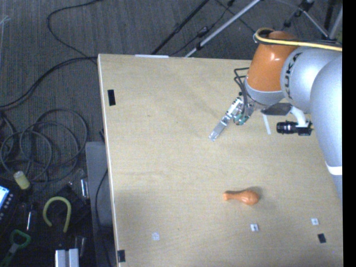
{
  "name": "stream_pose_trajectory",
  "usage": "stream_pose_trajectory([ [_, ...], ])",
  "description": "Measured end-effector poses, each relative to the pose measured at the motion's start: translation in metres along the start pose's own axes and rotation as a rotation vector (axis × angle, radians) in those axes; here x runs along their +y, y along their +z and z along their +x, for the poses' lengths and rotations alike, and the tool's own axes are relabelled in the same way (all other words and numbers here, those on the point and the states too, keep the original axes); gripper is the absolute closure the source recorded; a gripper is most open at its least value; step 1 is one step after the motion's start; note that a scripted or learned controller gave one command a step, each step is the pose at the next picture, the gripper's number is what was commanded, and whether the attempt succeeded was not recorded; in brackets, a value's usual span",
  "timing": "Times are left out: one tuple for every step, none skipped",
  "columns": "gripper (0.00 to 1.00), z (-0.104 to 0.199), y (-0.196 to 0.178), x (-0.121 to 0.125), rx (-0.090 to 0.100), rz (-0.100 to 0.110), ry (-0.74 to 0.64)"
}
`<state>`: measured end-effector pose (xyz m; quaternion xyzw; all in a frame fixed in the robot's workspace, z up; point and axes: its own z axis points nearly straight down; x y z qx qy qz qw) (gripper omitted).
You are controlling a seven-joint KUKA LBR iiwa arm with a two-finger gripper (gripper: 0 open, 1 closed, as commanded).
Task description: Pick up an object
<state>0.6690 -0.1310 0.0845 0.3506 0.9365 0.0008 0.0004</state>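
End effector (pixel 218 130) poised over bare worktop (pixel 161 166), well apart from the target.
Whether it is open or closed, I cannot tell; the orange pear-shaped object (pixel 242 196) lies nearer the camera, so descending here would likely grasp nothing.

Matt pale wood-look bench top (pixel 167 166), smooth glossy orange object (pixel 243 196), glossy grey-and-orange arm (pixel 300 77), metallic hand (pixel 219 129)
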Motion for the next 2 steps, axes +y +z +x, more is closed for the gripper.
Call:
stream_pose_trajectory([
  [1.00, 0.000, -0.010, 0.002, -0.001, -0.006, 0.001],
  [1.00, 0.043, -0.100, 0.041, -0.001, -0.001, 0.068],
])
